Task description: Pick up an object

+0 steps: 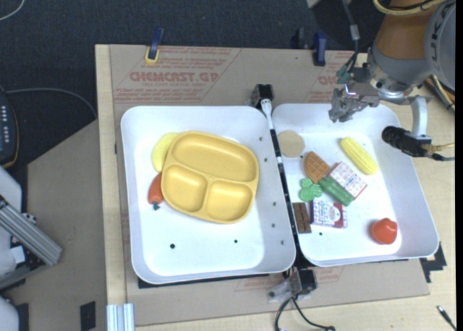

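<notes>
In the left bin [137,199] a yellow divided tray [208,176] lies at centre, a red-orange piece [155,191] touching its left edge. The right bin [423,207] holds a tan disc [291,143], a green toy [327,188], a corn cob [359,155] and a red tomato [384,230]. The gripper [347,108] hangs over that bin's upper edge, fingers pointing down with nothing between them; the corn cob lies below and just right of it.
</notes>
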`<state>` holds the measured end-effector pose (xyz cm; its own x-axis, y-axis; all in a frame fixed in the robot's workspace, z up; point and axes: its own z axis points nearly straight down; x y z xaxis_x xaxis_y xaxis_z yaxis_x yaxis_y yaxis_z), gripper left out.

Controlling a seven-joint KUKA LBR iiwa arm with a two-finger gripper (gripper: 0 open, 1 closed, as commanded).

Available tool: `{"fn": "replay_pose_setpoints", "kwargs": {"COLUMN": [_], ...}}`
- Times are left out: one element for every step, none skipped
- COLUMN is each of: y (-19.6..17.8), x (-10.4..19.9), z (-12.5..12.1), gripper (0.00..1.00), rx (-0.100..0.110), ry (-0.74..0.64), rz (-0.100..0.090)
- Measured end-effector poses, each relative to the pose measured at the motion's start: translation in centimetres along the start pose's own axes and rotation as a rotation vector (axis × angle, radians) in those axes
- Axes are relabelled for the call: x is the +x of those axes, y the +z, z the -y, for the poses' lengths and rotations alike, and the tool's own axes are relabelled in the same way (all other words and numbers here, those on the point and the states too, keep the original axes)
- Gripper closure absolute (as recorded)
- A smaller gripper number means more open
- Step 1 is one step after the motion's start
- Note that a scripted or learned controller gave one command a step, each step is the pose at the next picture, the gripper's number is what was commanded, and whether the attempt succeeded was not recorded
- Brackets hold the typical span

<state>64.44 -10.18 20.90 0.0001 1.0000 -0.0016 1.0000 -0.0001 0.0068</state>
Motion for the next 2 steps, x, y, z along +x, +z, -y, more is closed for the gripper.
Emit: {"fn": "replay_pose_setpoints", "kwargs": {"y": [-1.7,-2.5], "x": [0.0,1.9], "z": [-0.1,4.1], "gripper": [1.00,1.00], "rx": [0.002,0.010], "ry": [-0.001,0.000], "rz": [-0.001,-0.003]}}
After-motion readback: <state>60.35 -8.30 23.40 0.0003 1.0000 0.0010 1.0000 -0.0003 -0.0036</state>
